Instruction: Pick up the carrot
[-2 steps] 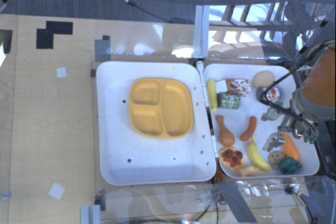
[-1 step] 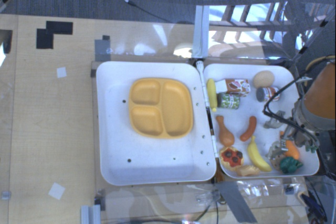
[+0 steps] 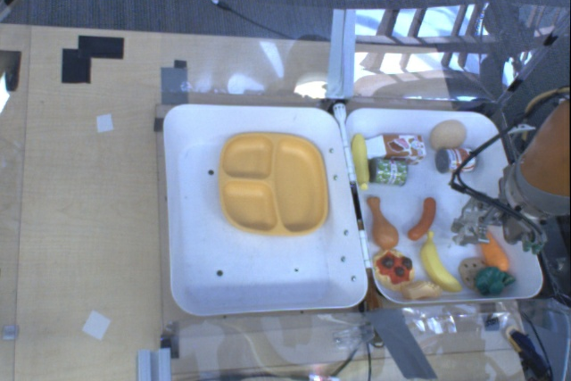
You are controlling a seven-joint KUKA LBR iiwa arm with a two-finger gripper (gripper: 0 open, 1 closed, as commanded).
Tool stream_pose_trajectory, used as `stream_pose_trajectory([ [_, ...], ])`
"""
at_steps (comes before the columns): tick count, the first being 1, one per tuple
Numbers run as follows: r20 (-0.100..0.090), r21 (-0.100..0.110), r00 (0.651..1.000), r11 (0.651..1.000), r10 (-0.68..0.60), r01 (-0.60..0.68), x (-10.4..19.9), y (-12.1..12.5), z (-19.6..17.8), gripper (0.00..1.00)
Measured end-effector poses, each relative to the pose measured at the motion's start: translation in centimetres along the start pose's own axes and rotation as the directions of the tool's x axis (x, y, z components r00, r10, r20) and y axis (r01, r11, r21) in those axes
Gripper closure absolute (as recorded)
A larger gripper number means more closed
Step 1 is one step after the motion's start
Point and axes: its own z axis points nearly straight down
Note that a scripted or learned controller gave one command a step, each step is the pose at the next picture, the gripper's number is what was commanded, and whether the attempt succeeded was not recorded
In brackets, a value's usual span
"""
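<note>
The carrot (image 3: pixel 496 255) is orange with a dark green leafy top (image 3: pixel 492 280). It lies in the near right corner of the right bin (image 3: pixel 532 288). My gripper (image 3: pixel 474 226) reaches in from the right and hangs just left of and above the carrot's orange end, very close to it. The grey metal parts of the hand cover part of the carrot's far end. Nothing shows plainly between the gripper's tips.
Crowding the right bin are a banana (image 3: pixel 438 263), a sausage (image 3: pixel 423 218), a drumstick (image 3: pixel 384 224), a pizza slice (image 3: pixel 393 266), a cookie (image 3: pixel 469 269), a green can (image 3: pixel 389 171), a carton (image 3: pixel 403 145) and an egg-shaped item (image 3: pixel 448 134). A yellow divided plate (image 3: pixel 272 183) sits in the left bin (image 3: pixel 192 281).
</note>
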Motion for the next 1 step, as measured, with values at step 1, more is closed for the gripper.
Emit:
stream_pose_trajectory([
  [1,-0.007,-0.005,0.804,0.804,-0.594,0.594,1.40,-0.50,-20.10,1.00],
])
